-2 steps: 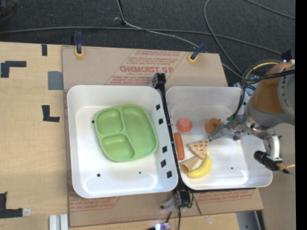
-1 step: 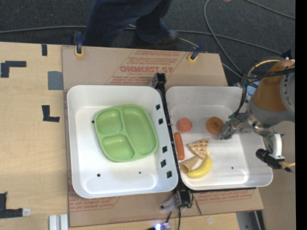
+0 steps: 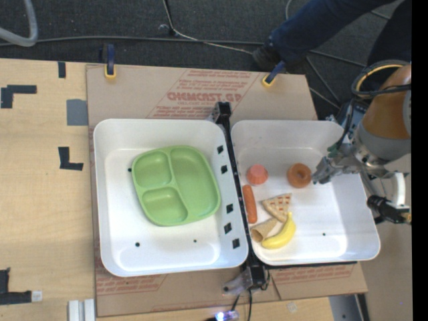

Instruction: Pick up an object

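While the claw [image 3: 319,174] sits low in the right bin [image 3: 348,246], just beside the doughnut [image 3: 299,174], whether it is apart or together cannot be told

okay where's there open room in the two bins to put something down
Left bin: bare floor along the near wall, below the green divided plate. Right bin: bare floor near its right wall, right of the banana. Crowded by the divider: hot dog, pizza slice, donut, gripper.
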`<control>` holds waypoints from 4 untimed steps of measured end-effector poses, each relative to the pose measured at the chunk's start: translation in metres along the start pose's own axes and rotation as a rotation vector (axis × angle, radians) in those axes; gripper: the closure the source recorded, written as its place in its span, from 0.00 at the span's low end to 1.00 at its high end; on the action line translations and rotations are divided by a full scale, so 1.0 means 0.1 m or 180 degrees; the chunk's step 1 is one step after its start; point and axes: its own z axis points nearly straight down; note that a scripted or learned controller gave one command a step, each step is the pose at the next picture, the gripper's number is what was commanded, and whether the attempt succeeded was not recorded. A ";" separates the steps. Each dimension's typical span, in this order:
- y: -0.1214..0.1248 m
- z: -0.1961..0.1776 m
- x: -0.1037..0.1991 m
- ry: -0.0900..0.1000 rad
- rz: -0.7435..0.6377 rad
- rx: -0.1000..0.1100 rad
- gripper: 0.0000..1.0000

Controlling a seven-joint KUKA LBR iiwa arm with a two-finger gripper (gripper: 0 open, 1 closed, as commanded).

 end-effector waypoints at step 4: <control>-0.12 -0.85 0.94 0.0007 -0.0010 0.0021 1.00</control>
